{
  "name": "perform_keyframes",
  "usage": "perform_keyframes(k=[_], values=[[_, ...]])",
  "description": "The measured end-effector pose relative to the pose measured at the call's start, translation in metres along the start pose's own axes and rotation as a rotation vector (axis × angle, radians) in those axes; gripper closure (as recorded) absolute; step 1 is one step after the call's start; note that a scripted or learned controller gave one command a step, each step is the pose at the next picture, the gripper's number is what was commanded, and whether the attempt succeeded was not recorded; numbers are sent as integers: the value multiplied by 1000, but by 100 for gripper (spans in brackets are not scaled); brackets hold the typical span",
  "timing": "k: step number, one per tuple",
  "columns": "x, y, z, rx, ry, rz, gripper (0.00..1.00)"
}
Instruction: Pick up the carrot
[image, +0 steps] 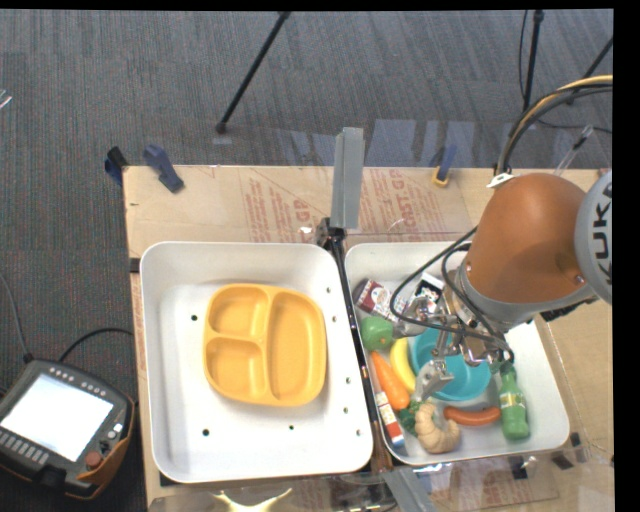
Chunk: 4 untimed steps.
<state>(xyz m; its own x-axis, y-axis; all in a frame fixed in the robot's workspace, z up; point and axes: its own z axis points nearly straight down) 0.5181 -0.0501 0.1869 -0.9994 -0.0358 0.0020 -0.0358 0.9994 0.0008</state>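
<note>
The carrot (388, 381) is a short orange piece lying at the left side of the right bin (553, 385), next to a yellow banana (402, 364). My gripper (452, 364) hangs over a teal bowl (466, 379) a little to the right of the carrot. It is open, with nothing between its fingers. The arm's orange band (525, 250) hides the back of the bin.
Around the carrot lie a green fruit (377, 332), a red-and-white marker (391, 417), a beige knobbly piece (436, 428), a red sausage-like item (472, 415), a green bottle (514, 405) and a dark packet (374, 297). The left bin (170, 420) holds a yellow divided plate (266, 345).
</note>
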Motion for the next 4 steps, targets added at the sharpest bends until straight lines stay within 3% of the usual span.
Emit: perform_keyframes(k=[1,2,3,4], values=[[38,25,1,-1,2,150,0],[17,66,1,0,-1,5,0],[16,67,-9,0,-1,2,100],[1,16,-52,1,-4,-77,100]])
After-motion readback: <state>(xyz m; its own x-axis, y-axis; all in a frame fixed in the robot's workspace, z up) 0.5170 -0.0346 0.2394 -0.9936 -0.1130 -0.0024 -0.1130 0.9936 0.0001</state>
